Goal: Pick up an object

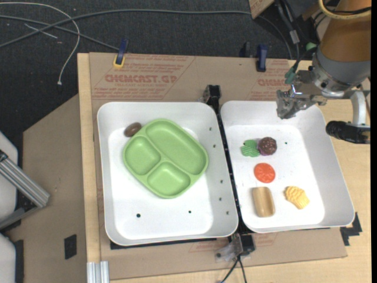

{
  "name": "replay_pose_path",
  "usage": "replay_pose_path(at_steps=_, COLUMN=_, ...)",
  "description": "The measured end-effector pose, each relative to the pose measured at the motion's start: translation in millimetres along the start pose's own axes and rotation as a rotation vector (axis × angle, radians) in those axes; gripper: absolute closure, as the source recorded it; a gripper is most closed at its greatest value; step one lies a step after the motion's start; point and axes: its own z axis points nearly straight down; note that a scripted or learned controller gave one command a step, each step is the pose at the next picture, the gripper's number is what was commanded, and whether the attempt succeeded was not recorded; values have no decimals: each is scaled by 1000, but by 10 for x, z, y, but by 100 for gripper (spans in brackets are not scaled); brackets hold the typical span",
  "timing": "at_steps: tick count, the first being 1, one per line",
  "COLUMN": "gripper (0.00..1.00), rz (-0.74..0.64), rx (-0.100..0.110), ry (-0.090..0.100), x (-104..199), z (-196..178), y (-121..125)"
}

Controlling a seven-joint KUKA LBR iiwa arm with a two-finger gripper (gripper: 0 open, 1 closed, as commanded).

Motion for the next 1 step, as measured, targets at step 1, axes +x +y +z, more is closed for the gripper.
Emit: replay_pose_path(at_steps=1, gripper=0, rz=-1, rx=-4, ry=0, x=0, z=-19, y=8)
